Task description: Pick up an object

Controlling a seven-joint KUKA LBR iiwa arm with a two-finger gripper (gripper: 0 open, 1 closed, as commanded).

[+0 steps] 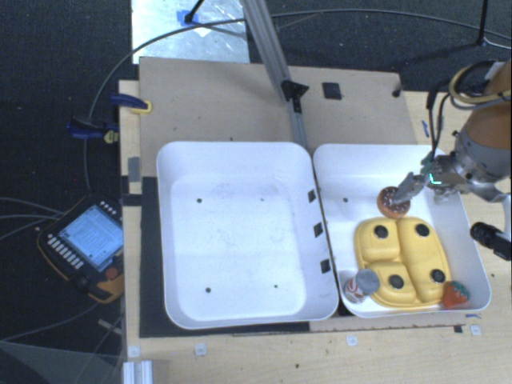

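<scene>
The right bin (352, 174) holds a large yellow block (402, 261) with black dots, lying in its middle. A small brown ring-shaped piece (393, 203) lies just beyond the block's far edge. A grey and red small object (361, 284) sits at the bin's near left corner. A red strawberry-like piece (456, 294) rests at the near right corner. My gripper (410, 188) reaches in from the right, low over the bin, with its tip right beside the brown ring, at its upper right.
The left bin (232, 230) stands beside the right one. A metal pole (272, 46) slants across the back of the bench. A handheld pendant (84, 242) lies on the floor at the left. Cables run around the bench.
</scene>
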